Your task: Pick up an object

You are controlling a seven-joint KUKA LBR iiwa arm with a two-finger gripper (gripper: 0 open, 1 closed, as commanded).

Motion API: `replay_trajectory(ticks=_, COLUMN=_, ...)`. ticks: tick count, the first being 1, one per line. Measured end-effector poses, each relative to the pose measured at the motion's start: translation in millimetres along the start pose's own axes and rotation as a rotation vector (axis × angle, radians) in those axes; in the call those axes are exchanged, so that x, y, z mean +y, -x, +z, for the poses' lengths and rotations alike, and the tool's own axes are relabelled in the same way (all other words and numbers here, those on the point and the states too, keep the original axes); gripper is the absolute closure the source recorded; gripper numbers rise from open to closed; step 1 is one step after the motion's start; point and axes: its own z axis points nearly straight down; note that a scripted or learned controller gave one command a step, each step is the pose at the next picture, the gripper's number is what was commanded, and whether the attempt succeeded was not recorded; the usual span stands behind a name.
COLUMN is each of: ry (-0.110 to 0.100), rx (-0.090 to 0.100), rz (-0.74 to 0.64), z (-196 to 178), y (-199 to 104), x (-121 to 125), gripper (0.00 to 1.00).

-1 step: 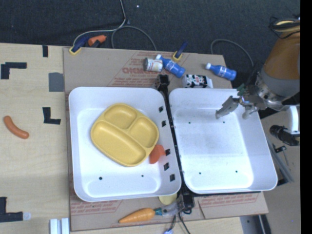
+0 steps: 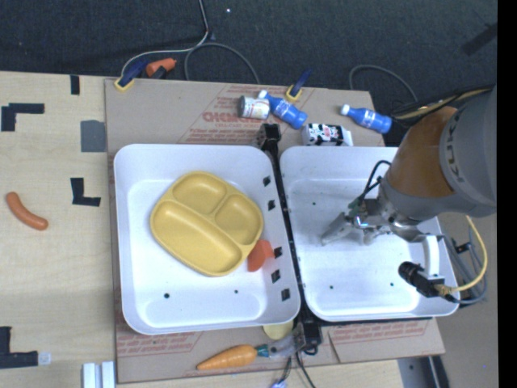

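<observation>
Grey fingers [image 2: 333, 231] spread wide, low in right bin [image 2: 323, 297], holding nothing; yellow divided plate [image 2: 206, 221] and orange piece [image 2: 259, 255] left of frame.

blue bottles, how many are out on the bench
2. One blue bottle lies on the cardboard behind the left bin, next to a white bottle. The other blue bottle lies behind the right bin. The arm could hide more.

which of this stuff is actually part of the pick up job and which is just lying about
Belongs to the job:
gripper, in the right bin
yellow divided plate and small orange piece, in the left bin

Just lying about:
carrot
sausage
two blue bottles
</observation>
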Motion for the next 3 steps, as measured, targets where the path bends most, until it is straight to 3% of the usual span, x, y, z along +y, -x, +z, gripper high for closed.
replay_trajectory(ticks=1, ry=0.013, rx=-0.007, rz=0.003, z=-27.7, y=75.9, x=26.8, gripper=0.00)
replay_trajectory(ticks=2, ry=0.016, rx=-0.005, rz=-0.008, z=21.4, y=25.9, x=120.6, gripper=0.00)
replay_trajectory(ticks=3, ry=0.014, rx=-0.006, rz=-0.003, z=18.2, y=-32.5, x=61.5, gripper=0.00)
